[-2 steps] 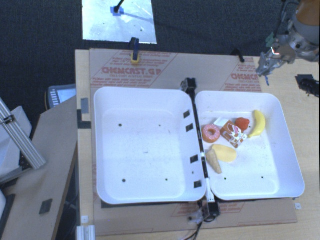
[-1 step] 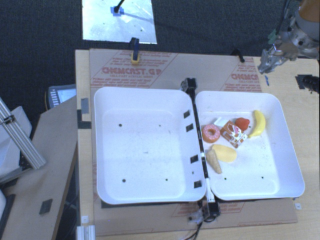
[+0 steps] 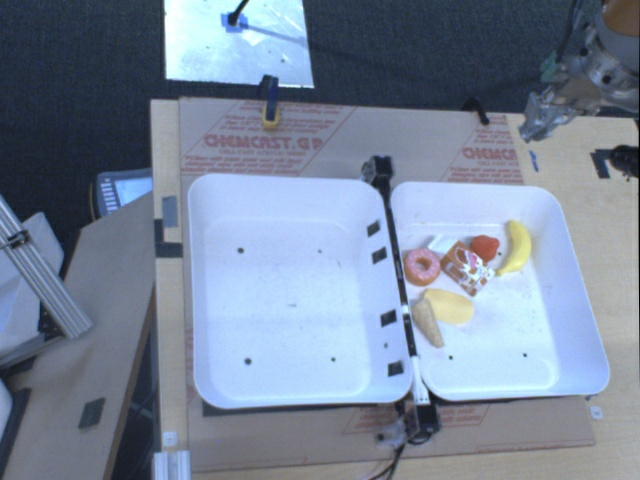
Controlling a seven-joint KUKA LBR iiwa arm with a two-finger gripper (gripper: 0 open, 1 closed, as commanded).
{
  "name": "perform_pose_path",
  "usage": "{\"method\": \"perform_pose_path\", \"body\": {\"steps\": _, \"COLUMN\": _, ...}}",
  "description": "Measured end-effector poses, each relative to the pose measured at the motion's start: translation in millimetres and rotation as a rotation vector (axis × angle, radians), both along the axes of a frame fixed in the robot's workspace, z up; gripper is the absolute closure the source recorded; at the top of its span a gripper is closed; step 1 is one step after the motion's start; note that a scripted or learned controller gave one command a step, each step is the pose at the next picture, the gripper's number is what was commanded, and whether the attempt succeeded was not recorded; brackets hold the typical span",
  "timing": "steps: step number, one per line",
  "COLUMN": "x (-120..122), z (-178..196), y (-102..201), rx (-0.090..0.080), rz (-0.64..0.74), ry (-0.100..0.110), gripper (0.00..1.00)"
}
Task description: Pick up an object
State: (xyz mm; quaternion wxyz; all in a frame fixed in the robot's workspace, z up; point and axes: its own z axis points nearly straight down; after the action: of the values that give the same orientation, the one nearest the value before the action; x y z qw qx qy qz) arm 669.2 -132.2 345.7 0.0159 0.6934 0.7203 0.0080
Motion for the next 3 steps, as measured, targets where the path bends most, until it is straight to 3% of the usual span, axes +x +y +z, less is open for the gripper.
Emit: {"method": "perform_pose_path", "body": {"steps": 3, "x": 2, "z": 34, "y": 1, "rx": -0.004, "rz": 0.012, "ry": -0.011, "gripper": 1.0}}
